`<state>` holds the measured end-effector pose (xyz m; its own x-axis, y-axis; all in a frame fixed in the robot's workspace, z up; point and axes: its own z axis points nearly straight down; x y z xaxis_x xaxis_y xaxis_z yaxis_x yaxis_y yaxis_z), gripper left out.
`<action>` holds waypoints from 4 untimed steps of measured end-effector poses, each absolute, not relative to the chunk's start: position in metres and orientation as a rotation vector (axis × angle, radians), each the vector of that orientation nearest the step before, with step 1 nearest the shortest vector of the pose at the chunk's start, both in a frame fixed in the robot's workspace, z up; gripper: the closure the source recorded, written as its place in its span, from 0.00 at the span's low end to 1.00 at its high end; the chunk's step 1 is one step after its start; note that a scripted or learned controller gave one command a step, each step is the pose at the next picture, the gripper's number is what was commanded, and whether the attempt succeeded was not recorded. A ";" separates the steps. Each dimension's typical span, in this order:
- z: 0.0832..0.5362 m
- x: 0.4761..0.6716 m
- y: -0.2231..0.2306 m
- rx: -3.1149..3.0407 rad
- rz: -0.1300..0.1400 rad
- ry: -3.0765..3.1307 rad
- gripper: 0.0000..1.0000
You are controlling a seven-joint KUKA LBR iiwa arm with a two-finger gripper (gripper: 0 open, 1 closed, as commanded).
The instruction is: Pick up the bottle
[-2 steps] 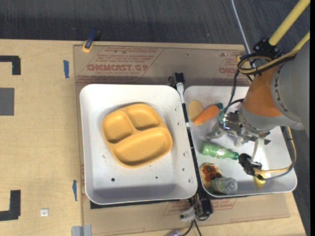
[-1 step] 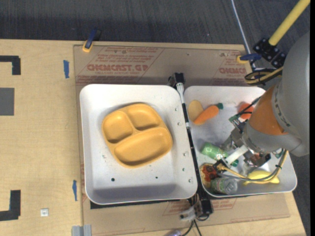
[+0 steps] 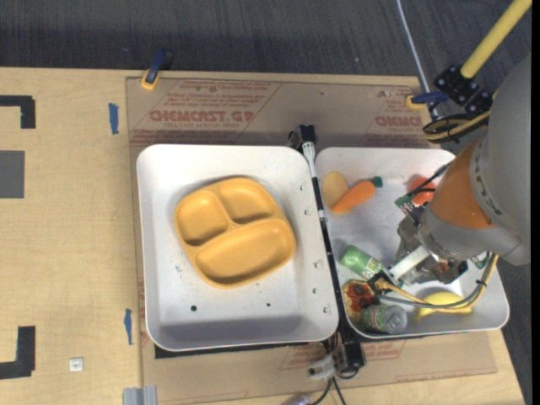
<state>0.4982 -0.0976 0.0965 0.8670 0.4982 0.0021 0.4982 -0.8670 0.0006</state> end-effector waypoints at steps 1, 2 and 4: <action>0.087 0.554 -0.098 3.008 0.003 0.903 1.00; 0.086 0.554 -0.097 3.009 0.003 0.904 0.00; 0.184 0.479 0.017 3.108 -0.006 0.481 0.00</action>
<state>0.4787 0.0168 0.1841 0.9532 0.3024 -0.0035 0.3024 -0.9532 -0.0043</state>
